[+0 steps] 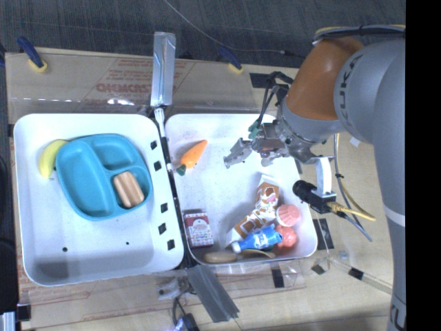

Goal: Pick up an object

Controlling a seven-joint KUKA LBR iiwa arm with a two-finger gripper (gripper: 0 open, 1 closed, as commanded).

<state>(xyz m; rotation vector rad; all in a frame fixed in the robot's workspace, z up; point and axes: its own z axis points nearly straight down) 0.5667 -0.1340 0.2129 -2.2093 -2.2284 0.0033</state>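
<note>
I see the gripper (238, 155) hovering in the right bin (227, 205) near the toy carrot (192, 154); whether its jaws are spread I cannot tell. The carrot looks light, rigid and slick (probably plastic), so I'd pinch across its thick orange middle.

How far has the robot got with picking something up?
Nothing looks picked up yet. The claw hangs over a bare part of the right bin, with nothing seen between its fingers. The toy carrot lies to its left, and the small red carton and the heap of toys sit nearer the bin's front. Choosing an object, closing on it and lifting are all left.
</note>
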